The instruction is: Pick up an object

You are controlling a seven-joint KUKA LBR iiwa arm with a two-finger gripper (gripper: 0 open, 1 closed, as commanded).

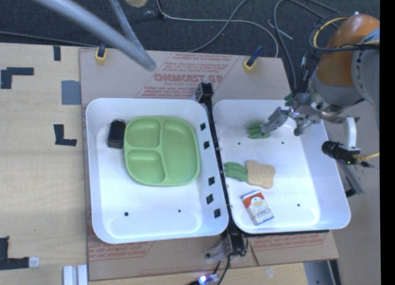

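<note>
From my remote console, I see the gripper [276, 121] lowered into the right bin [308, 173], at its far side. One finger [271, 123] slants down and left toward a small green object [256, 131]; the tip appears to touch or overlap that object's right end, but I cannot tell whether the grip is closed or released, and nothing is plainly caught in it. The grey arm [355, 74] with its orange band [345, 46] rises off the bin's far right corner.

Taking the right bin as my landmark — the green object lies on its floor near the far wall, left of centre. Nearer the camera, against the bin's left wall, sits a second green piece [234, 170], and touching its right side is a tan, toast-shaped item [260, 174]. Just in front of those lies a small white-and-red carton [257, 207], well apart from the gripper.

Left of the right bin, across the black divider clips, the left bin [111, 216] holds a green compartment plate [162, 151] with a small black block [116, 134] at the plate's left edge — both far from the gripper. Both bins rest on a cardboard sheet [185, 74].
</note>
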